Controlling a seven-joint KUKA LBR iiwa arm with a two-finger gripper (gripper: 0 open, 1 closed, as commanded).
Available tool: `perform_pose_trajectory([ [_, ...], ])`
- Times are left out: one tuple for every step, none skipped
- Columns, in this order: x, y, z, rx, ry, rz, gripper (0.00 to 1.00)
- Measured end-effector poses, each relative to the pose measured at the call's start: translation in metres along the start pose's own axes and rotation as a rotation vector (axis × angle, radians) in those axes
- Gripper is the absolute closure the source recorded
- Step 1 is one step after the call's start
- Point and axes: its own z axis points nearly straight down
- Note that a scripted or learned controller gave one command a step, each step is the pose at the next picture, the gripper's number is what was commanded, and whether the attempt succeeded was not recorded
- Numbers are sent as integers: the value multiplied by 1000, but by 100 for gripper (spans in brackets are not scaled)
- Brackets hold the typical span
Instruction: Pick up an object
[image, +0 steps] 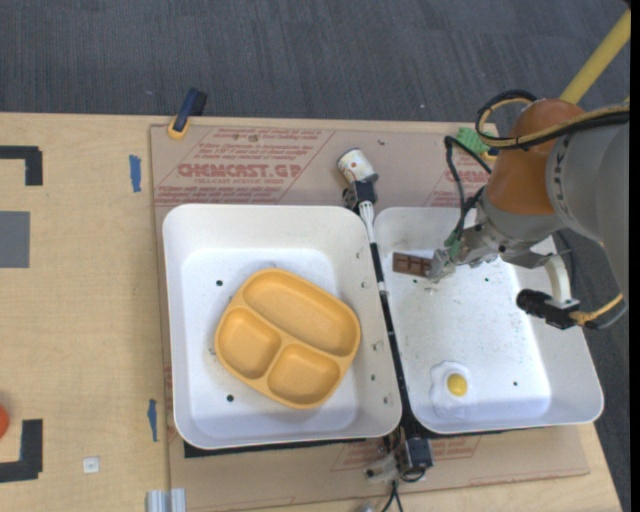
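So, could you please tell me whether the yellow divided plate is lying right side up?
Right side up: the yellow divided plate shows three open compartments facing upward in the left bin.

Your arm (545, 175) came in from three o'clock, orange band uppermost, wrist bent down toward nine o'clock. Your gripper (440, 265) sat low, pointing toward about eight o'clock.

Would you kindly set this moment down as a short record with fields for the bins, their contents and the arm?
left bin: shallow white bin, holding a yellow three-compartment plastic plate
right bin: shallow white bin, holding a small brown rectangular block near its far left corner and a toy fried egg at the near edge
arm: gripper low over the right bin, just right of the block
grasp: cannot tell
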Motion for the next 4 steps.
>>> perform_pose_trajectory([
  [0, 0, 0, 1, 1, 0, 0],
  [19, -38, 11, 7, 3, 165, 0],
  [8, -9, 11, 6, 1, 458, 0],
  [8, -7, 0, 3, 0, 456, 100],
])
